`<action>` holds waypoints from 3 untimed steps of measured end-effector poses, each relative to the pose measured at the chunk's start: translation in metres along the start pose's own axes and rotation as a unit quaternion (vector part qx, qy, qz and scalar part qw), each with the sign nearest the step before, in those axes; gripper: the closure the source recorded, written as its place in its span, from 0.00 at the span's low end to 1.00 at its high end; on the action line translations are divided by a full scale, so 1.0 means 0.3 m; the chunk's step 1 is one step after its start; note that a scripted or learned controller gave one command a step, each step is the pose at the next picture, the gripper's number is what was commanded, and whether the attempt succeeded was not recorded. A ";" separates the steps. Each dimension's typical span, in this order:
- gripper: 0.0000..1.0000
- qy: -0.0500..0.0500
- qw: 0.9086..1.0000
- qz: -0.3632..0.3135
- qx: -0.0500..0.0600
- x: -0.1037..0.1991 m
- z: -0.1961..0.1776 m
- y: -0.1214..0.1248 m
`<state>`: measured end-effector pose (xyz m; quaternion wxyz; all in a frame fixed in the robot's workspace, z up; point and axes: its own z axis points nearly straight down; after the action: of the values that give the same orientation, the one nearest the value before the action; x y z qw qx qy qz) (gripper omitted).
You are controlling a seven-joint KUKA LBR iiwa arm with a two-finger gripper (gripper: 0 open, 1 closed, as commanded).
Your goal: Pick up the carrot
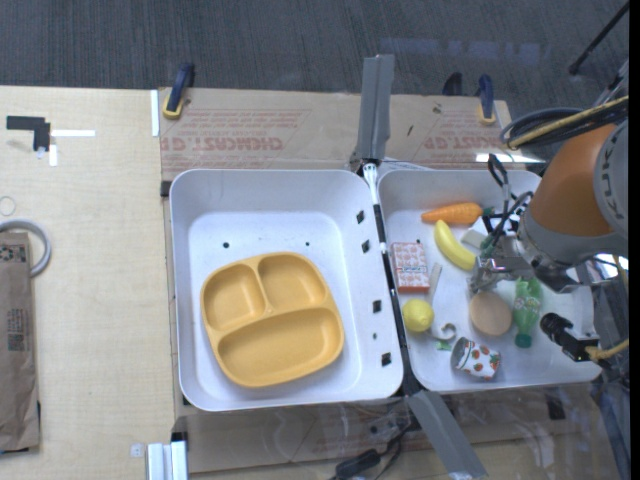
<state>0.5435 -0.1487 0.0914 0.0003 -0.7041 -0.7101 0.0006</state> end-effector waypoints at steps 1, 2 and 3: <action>1.00 -0.001 0.954 -0.299 -0.002 -0.080 -0.325 -0.073; 0.00 -0.001 0.954 -0.299 -0.002 -0.080 -0.325 -0.073; 0.00 -0.001 0.908 -0.419 -0.002 -0.028 -0.341 0.123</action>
<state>0.5805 -0.1567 0.1937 -0.0019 -0.3420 -0.9397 0.0000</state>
